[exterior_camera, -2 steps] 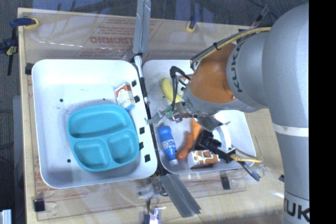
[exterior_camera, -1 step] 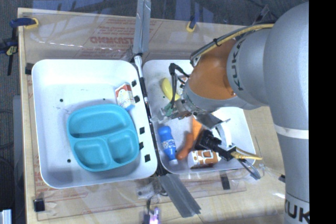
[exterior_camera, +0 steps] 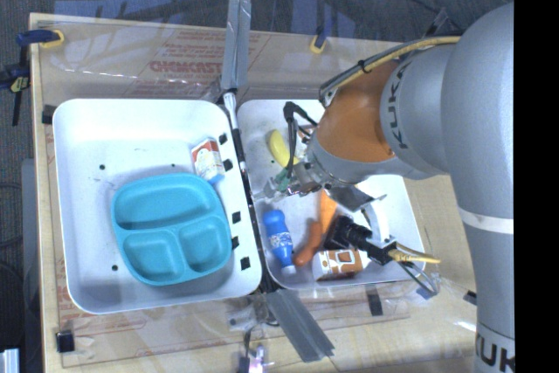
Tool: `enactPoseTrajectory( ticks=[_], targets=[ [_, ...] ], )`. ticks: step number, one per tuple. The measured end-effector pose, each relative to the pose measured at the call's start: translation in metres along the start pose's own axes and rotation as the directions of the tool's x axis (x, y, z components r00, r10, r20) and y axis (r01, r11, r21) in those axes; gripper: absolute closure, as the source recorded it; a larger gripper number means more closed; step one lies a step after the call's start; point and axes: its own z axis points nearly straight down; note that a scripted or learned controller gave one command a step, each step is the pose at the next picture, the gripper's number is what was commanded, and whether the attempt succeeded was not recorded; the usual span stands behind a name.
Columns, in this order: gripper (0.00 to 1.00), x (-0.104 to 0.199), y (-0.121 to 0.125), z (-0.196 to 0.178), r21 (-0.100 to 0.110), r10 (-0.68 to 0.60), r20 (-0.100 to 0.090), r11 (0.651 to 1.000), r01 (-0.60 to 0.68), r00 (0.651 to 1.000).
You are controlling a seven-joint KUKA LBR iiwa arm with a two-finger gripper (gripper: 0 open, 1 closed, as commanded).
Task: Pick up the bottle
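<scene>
Nothing lifted yet, we judge. Blue bottle lies in right bin, just beside divider, left of orange carrot. Gripper hangs just above bottle, near banana; we cannot tell its opening. Descent, grasp, lift remain.

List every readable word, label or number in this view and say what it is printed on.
"KUKA", partly cut off, on the grey arm.
"KU" at the arm's lower edge.
Red lettering on the clear sheet behind the bins: too faint to read.
Labels on the blue bottle, small carton and brown box: too small.
</scene>
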Motion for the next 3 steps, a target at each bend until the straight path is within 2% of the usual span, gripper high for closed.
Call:
enactPoseTrajectory(
  ticks=[1,2,3],
  targets=[
    [1.00,0.085,-0.034,-0.061,0.023,0.167,0.005,0.986,-0.167,0.986],
    [1.00,0.159,-0.011,-0.076,0.024,0.171,0.006,0.985,-0.171,0.985],
    [1.00,0.229,0.007,-0.111,0.024,0.049,0.003,0.999,-0.049,0.999]
  ],
)
